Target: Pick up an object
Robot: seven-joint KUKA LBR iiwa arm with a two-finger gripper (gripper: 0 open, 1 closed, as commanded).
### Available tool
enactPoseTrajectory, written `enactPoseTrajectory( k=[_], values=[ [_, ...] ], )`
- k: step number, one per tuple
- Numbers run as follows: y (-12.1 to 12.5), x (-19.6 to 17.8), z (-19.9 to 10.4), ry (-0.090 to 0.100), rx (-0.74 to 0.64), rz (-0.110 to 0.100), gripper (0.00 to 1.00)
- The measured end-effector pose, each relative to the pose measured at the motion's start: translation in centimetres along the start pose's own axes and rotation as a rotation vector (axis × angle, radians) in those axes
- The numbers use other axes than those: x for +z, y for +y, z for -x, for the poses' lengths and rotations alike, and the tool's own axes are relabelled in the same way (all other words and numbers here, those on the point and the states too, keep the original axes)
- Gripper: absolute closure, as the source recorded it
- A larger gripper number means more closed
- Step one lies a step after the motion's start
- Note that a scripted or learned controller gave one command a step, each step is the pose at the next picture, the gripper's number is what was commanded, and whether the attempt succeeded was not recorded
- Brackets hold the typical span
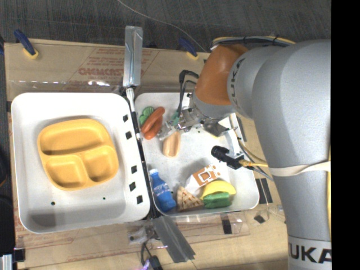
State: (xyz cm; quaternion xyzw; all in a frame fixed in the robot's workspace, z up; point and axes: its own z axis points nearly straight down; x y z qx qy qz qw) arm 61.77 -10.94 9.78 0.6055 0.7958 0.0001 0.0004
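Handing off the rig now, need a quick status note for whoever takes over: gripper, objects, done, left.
Gripper: down in the right bin, near its upper left part, right beside the tan bread-roll toy and the hot dog toy. Finger state unreadable from this camera; nothing seen between them.
Objects: green toy behind the hot dog; blue bottle, waffle piece, small snack box and yellow-green toy along the bin's near edge.
Left bin: yellow divided tray.
Done: arm is over the objects.
Left: grasp and lift one object; no pickup confirmed.
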Motion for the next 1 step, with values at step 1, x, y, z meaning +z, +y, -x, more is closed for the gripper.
enactPoseTrajectory(
  k=[1],
  values=[
    [5.63, -9.74, -6.96, 0.001, 0.153, 0.004, 1.00]
  ],
)
